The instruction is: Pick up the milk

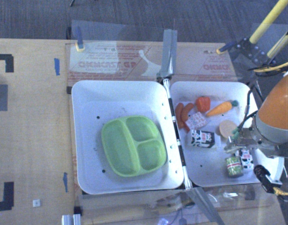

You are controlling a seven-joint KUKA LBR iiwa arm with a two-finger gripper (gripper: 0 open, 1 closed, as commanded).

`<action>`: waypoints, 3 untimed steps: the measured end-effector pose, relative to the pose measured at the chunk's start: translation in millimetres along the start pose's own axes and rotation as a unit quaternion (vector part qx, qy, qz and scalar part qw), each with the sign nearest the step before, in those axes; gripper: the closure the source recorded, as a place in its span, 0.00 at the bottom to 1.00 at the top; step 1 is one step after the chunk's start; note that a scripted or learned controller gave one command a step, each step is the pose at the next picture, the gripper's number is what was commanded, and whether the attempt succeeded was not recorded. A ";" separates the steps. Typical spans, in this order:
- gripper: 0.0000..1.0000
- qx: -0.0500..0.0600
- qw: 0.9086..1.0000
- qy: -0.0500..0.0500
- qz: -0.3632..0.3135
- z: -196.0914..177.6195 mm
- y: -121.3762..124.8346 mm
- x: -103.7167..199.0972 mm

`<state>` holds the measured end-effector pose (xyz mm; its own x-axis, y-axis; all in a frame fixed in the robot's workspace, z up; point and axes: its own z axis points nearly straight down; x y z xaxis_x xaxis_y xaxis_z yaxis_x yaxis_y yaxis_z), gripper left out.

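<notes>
In the right-hand shallow white bin [193, 172], the small black-and-white cow-patterned milk carton [202, 138] lies on its side on the bin floor, left of centre and apart from the bin walls. Far of it lie a pink-and-white printed packet [196, 120], two red-orange sausage-shaped pieces [182, 114], a red block-shaped item [203, 103] and an orange toy carrot with a green tip [220, 108]. A tan round disc [225, 127] lies to the right of the carton. The two-finger gripper [239, 144] of the grey arm with the orange band [277, 109] hangs over the right part of this bin, to the right of the milk carton and apart from it. The view does not show whether the gripper is released or clenched. Just near of the gripper stand a small green can [234, 167] and, touching its right side, a second small black-and-white item [247, 159]. The left-hand shallow white bin [87, 95] contains a light green three-compartment plastic plate [133, 145].
</notes>
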<state>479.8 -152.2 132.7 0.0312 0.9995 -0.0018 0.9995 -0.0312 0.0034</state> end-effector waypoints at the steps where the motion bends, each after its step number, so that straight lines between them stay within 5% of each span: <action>1: 1.00 0.000 0.983 0.000 -0.181 -43.5 -1.3 52.2; 2: 1.00 0.000 0.977 0.000 -0.211 -60.2 3.1 80.4; 3: 1.00 0.001 0.998 0.001 -0.055 -92.1 -3.9 133.4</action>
<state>479.8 -18.5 224.6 -0.0791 0.9969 -0.0008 0.9969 0.0791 0.0013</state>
